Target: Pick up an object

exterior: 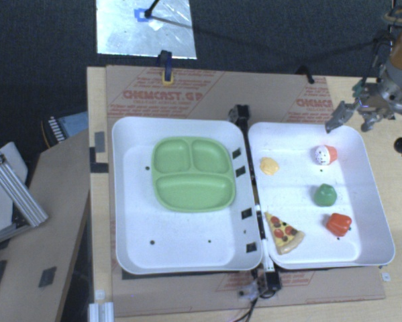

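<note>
Open, empty hand above right bin's far edge, white-red toy just below-left.

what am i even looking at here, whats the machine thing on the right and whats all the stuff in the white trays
This is one camera fixed above a workbench, looking down at a slant. The machine at the right edge is a robot arm; its grasping part, the end effector, hangs open over the far corner of the right bin and holds nothing. Its job is to pick up an object.

Two shallow white bins sit side by side. The left bin holds a green divided plate. The right one holds small toy foods: a yellow piece, a white and red piece, a green one, a red-orange one and a pizza slice, all lying apart from each other.
</note>
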Robot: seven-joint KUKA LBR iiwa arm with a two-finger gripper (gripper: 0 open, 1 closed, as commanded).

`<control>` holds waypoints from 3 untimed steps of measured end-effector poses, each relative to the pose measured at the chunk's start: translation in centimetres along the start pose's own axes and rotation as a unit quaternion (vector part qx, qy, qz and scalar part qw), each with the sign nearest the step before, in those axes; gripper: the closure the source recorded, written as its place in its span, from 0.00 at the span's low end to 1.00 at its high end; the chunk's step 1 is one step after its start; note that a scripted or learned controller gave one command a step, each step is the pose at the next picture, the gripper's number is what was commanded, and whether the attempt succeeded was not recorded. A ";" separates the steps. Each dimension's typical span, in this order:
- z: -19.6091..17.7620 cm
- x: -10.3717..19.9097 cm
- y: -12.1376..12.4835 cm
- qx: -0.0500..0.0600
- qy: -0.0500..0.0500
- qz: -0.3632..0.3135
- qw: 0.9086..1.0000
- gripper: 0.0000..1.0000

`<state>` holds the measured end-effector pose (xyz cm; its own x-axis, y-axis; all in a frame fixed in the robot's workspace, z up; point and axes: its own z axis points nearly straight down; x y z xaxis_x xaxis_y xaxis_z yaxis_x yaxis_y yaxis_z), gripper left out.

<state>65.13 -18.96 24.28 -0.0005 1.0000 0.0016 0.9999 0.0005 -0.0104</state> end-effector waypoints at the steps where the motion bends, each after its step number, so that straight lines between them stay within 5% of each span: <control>1: -0.8 0.1 0.2 -0.006 -0.001 -0.001 1.000 0.00; 3: 8.0 -1.0 1.4 -0.005 -0.001 -0.002 1.000 0.00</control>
<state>66.50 -19.91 16.31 -0.0036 1.0000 -0.0010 1.0000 0.0036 0.0004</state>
